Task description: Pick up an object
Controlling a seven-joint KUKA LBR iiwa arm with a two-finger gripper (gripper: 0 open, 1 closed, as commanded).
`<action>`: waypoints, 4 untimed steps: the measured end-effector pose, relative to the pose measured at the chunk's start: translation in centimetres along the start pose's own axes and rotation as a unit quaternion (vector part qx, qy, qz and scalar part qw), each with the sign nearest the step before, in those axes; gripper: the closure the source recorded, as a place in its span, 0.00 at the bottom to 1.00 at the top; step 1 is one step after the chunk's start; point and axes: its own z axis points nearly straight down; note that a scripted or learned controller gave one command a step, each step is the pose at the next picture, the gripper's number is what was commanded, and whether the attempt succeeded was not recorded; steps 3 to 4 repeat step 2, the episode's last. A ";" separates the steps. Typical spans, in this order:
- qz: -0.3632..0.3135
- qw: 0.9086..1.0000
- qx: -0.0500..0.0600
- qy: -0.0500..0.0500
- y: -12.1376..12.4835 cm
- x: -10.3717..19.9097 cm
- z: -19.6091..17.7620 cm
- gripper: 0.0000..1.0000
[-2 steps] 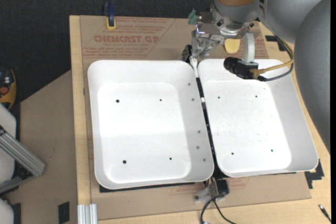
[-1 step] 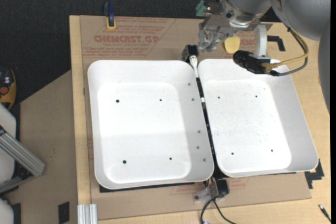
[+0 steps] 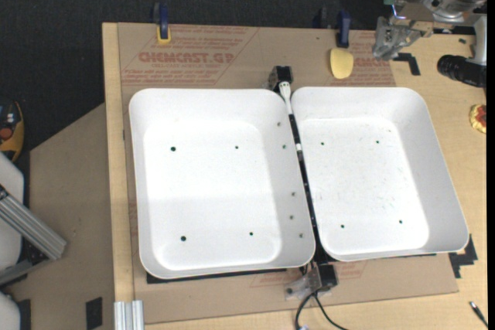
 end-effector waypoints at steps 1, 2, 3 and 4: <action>-0.008 1.000 0.008 0.005 0.0 5.5 8.5 1.00; -0.010 1.000 -0.005 0.005 0.3 11.2 -4.4 1.00; -0.010 1.000 -0.005 0.005 0.3 11.2 -4.4 1.00; -0.010 1.000 -0.005 0.005 0.3 11.2 -4.4 1.00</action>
